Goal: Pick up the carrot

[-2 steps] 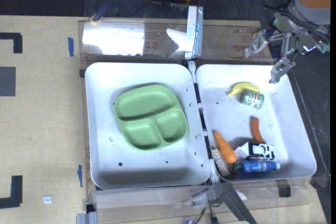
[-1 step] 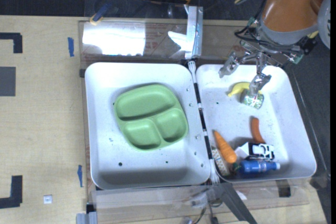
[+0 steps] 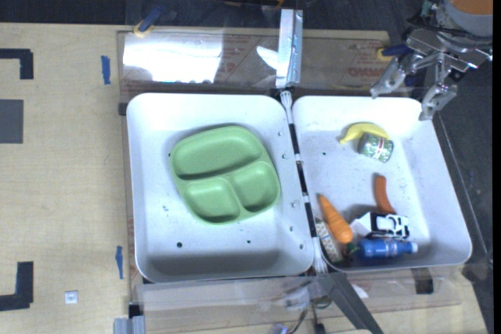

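Carrot (image 3: pixel 336 221) near-left in right bin (image 3: pixel 438 160): I judge it light, rigid, tapered; I'd grip thick mid-body. Gripper (image 3: pixel 415 90) far right, fingers apart, empty.

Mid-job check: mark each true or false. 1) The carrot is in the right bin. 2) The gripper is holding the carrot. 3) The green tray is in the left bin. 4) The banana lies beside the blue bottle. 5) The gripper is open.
1) True: the carrot lies near the right bin's left wall.
2) False: the gripper is at the bin's far right corner, apart from the carrot.
3) True: the green tray sits in the left bin.
4) False: the banana is at the far side; the blue bottle at the near edge.
5) True: its fingers are spread, nothing between them.
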Robot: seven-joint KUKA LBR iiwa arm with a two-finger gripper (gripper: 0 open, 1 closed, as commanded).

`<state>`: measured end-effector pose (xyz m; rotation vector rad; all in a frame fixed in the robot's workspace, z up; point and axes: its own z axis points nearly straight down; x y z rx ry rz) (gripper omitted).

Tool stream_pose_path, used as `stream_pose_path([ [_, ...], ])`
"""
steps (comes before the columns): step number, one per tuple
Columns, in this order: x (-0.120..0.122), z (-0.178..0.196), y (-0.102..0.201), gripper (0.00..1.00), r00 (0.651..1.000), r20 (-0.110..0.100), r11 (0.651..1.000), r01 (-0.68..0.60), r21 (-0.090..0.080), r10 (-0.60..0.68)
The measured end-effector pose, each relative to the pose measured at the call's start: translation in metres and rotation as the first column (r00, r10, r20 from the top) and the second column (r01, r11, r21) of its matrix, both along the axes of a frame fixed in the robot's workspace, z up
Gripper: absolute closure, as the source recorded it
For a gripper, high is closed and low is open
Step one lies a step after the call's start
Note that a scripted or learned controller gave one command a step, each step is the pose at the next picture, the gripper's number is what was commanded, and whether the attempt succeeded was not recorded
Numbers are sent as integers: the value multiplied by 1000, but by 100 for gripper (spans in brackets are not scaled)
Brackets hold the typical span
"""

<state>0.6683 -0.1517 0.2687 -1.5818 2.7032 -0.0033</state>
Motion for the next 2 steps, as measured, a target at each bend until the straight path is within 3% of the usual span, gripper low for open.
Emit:
stream_pose_path([
  [1, -1, -14, 10, 0, 905, -4, 905, -425, 0, 425],
  [2, 0, -54, -71, 0, 762, -2, 762, -647, -4, 647],
])
